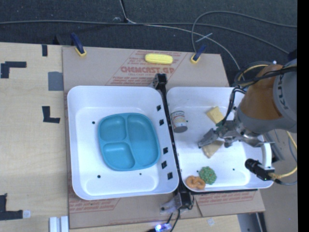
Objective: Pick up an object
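Jaws (208,140) hover touching tan wedge (211,150) below.

A grey robot arm (270,105) reaches into the right white bin (193,96), above a tan piece (210,150). A blue divided plate (128,141) lies in the left bin (77,129).

Single fixed cam above the tabletop (29,129), looking down at a slant, mid-range; both white bins (77,100) in frame, arm (263,100) entering from right.

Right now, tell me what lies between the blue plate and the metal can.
In the camera view, the bins' meeting walls with black clips lie between the blue plate and the metal can.
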### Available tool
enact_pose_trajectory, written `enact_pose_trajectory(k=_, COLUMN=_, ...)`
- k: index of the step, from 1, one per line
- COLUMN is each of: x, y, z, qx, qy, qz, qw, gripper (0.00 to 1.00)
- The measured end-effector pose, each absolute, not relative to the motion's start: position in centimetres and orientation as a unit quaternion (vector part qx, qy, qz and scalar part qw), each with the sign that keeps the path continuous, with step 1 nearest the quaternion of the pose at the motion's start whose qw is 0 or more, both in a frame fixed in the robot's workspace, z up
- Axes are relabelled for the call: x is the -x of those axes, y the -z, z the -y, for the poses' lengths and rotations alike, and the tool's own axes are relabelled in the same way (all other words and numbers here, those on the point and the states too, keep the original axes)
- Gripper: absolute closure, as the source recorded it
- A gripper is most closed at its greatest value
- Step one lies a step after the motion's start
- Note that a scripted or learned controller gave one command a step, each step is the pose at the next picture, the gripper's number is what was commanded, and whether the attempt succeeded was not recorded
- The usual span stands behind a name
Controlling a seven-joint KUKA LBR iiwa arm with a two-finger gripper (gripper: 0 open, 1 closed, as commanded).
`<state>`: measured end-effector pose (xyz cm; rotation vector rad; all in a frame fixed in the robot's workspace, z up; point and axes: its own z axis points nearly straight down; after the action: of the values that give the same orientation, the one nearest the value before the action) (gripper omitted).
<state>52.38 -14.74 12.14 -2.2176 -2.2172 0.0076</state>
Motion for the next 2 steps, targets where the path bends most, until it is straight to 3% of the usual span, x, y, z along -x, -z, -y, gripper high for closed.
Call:
enact_pose_trajectory(k=1, x=-52.4, y=-8.3, z=14.7, qx=0.707, qy=-0.0008, qz=0.708, qw=0.000, gripper=0.00)
enact_pose_trajectory(k=2, x=-52.5, y=-9.6, z=14.8, qx=0.707, qy=-0.0001, qz=0.707, qw=-0.002, gripper=1.00)
